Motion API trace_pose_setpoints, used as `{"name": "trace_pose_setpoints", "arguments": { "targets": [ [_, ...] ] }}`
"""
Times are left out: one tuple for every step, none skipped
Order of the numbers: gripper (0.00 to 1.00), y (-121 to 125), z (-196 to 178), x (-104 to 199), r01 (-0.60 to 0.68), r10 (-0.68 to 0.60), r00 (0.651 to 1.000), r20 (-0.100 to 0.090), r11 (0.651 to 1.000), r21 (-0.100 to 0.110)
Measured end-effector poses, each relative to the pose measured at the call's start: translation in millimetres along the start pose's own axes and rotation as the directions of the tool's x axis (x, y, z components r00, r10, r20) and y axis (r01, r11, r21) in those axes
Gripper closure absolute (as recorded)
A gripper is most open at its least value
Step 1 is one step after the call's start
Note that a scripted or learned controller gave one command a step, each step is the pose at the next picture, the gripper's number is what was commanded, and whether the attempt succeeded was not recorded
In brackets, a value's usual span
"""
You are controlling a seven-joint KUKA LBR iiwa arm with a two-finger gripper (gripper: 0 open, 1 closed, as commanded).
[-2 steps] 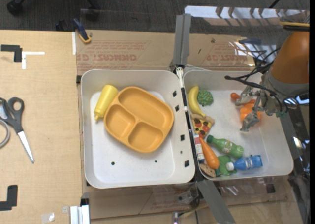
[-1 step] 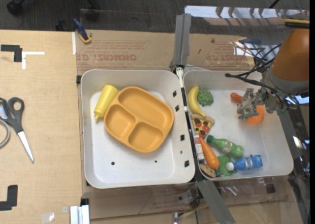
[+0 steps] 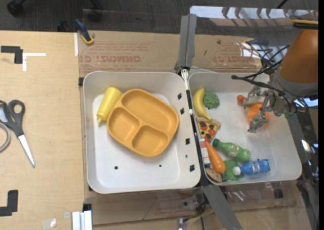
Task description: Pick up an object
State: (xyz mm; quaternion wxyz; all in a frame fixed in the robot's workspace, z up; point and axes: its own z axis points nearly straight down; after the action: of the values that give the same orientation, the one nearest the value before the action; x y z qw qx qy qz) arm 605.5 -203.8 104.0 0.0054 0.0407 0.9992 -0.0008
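Tool [image 3: 259, 118] sits low over the right bin [image 3: 283, 166], upper-right part, approx 2 o'clock from bin centre. An orange toy piece [image 3: 254, 108] shows right at the metal fingers, but can't tell if it's btwn them or just behind; finger state also unreadable from this angle, so cannot tell spread vs pressed. A small orange-red bit [image 3: 241, 99] lies just beside it at 10 o'clock.

Likely target = that orange piece, judging by tool position. Looks like small hard plastic play food: light, stiff, smooth and prob slippery, not fragile. Best hold across its narrow middle, fingers square to the long axis; an end grip would likely squirt it out.

Other candidates in same bin, w/ handling guesses:
- banana [image 3: 199, 103] at 10 o'clock, along the left wall, curved; grip mid-body.
- green leafy veg [image 3: 211, 100], touching the banana at 3 o'clock, lumpy, easy pinch.
- pizza slice [image 3: 207, 128], flat, hard to get under.
- carrot [image 3: 216, 161], tapered, slips toward tip.
- green bottle [image 3: 232, 149] and blue bottle [image 3: 255, 167] at 6 o'clock, round, will roll; grip across the body.

These are bunched close along the left wall and bottom, so crowding risk there.

Left bin [image 3: 98, 171] holds an orange divided tray [image 3: 143, 122] and a yellow bottle [image 3: 108, 103] touching its 10 o'clock edge. Scissors [image 3: 18, 128] on the tabletop [image 3: 40, 178], far left, 9 o'clock.
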Motion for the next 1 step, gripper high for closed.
{"name": "trace_pose_setpoints", "arguments": {
  "targets": [
    [0.0,-3.7,9.9,9.5,-0.105,0.105,0.994,-0.006,0.994,0.0]
  ]
}}
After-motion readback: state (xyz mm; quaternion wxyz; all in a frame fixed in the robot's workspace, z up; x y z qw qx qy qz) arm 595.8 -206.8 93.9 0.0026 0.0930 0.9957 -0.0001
